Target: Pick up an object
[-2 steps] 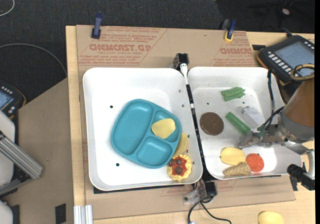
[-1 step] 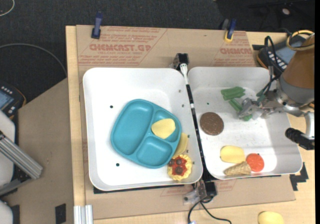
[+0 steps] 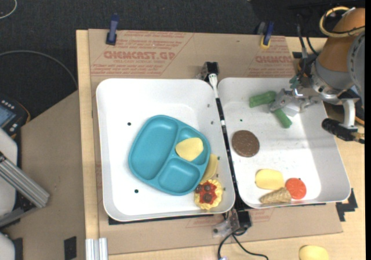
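At the upper right of the frame, the gripper [image 3: 288,102] hangs low in the right bin [image 3: 324,154], its fingers closed around a green piece [image 3: 283,117]. A second green piece [image 3: 262,100] lies just left of it.

A brown bench [image 3: 174,56] printed with red lettering carries two white bins [image 3: 116,137] side by side.

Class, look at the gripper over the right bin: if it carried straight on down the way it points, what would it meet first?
Most likely the green object lying under the gripper, with the right bin floor below it. Depth is hard to judge from this slanted view.
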Robot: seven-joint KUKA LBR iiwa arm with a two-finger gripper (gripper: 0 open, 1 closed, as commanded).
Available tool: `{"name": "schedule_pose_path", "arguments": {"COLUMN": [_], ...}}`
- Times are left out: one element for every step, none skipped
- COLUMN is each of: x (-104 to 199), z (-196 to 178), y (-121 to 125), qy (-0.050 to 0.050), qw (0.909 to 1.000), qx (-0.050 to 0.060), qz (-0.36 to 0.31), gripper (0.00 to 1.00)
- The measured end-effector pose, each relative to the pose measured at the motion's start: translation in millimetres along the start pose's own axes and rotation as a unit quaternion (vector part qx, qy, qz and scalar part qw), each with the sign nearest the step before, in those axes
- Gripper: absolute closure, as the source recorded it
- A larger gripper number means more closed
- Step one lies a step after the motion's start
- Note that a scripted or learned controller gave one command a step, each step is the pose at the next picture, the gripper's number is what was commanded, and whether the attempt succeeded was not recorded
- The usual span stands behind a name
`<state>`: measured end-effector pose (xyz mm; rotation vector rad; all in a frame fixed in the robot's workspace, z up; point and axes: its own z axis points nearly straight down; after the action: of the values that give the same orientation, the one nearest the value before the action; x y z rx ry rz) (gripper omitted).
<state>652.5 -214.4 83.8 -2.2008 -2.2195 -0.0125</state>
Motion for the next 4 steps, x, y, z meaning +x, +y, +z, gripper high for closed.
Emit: {"name": "schedule_pose_path", "arguments": {"x": [-1,0,76,-13], "z": [-2,0,1,-41], "y": [-63,3,13,14], "qy": [-0.002,0.0,-0.008,-0.008], "qw": [1.0,1.0,1.0,0.9999], "qx": [-0.004,0.0,0.005,-0.005], "qz": [0.001,0.0,0.001,0.007], "gripper": [0.0,0.0,0.0,0.0]}}
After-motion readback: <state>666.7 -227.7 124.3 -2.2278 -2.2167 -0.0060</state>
